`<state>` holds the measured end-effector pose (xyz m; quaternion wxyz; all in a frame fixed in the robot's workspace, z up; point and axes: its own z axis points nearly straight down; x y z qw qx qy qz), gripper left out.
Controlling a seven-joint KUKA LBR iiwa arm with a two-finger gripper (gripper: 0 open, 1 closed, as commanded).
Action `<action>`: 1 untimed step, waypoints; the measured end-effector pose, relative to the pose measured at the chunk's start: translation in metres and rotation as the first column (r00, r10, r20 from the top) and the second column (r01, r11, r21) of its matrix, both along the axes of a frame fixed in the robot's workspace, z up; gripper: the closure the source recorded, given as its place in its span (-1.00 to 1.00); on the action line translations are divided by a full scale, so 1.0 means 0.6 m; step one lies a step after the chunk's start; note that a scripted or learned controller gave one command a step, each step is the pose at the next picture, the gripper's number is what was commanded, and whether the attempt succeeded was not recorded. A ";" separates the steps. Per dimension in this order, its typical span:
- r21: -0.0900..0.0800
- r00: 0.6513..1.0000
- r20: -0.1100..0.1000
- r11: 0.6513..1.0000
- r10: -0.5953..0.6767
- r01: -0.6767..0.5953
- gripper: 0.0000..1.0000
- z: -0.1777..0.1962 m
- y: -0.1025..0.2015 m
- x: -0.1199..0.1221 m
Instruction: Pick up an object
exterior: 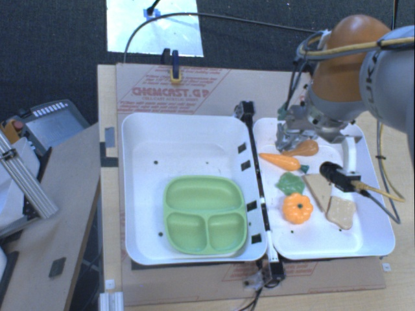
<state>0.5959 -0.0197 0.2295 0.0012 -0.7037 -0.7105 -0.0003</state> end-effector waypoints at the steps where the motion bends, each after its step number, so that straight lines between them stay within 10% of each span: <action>1: 0.000 1.000 0.000 1.000 -0.001 0.001 1.00 -0.017 0.075 -0.028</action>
